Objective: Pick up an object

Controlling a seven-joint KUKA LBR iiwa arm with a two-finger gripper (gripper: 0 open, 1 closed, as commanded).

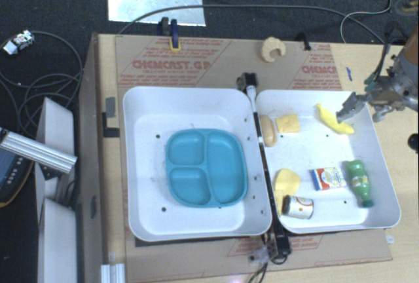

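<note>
Banana (334, 119) lies at the far right of the right bin (386, 209), just beside the end effector (350, 108), whose opening I cannot tell and which holds nothing visible, so this looks like the approach, calling next for descent onto the fruit.

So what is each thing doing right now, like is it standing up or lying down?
Blue plastic divided plate: flat, right way up, in the left white bin.
Green plastic bottle: lying on its side in the right white bin.
Small white can: lying on its side.
Yellow banana: lying flat, near the pincer.
Red and white small box: lying flat beside the bottle.
</note>
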